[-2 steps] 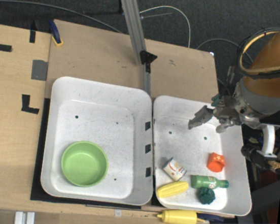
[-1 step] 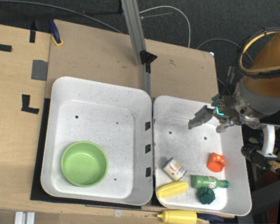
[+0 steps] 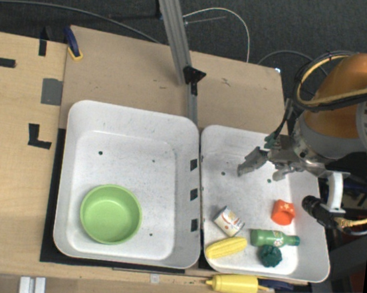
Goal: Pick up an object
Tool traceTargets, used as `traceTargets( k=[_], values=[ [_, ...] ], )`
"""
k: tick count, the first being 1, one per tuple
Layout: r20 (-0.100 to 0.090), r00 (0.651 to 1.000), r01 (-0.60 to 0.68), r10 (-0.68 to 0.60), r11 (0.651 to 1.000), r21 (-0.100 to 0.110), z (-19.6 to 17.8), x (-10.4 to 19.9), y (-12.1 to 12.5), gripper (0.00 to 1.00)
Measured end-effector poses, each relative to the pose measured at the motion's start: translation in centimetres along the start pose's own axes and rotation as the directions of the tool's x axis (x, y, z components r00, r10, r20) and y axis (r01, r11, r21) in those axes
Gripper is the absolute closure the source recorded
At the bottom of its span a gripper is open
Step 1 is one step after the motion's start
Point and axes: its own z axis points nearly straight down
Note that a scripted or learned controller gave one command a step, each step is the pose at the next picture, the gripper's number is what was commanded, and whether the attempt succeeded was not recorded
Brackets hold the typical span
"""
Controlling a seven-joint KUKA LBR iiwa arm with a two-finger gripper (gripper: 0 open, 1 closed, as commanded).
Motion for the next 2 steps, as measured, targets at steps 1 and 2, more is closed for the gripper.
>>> traceTargets(
  k=[1, 2],
  values=[
    [-0.001, 1.0, -0.001, 0.001, 1.0, 0.002, 6.3, -0.4, 0.2, 0.0],
    [-0.001, 1.0, 0.0, 0.0, 1.0, 0.002, 11.0, 0.4, 0.2, 0.0]
  ],
)
